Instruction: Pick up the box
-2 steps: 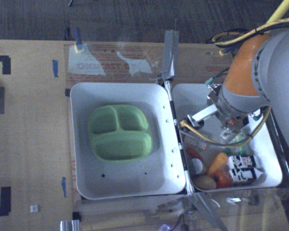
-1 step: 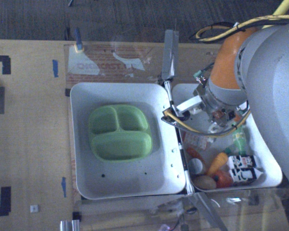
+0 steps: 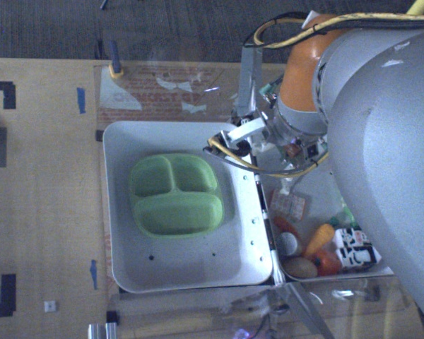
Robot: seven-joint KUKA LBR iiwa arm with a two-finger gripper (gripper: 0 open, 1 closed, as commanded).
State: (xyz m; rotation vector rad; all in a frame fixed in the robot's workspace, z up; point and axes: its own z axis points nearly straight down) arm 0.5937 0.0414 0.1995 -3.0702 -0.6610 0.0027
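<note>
The box is white with black patches. It lies at the near right of the right bin, partly under the arm's grey body. My gripper hangs over the far part of the right bin, close to the wall between the two bins and well away from the box. Cables and the wrist with its orange band cover much of it. Nothing shows in its grasp.
Beside the box lie an orange carrot, a red piece, a brown oval, a pale ball and a clear packet. A green divided plate sits in the left bin.
</note>
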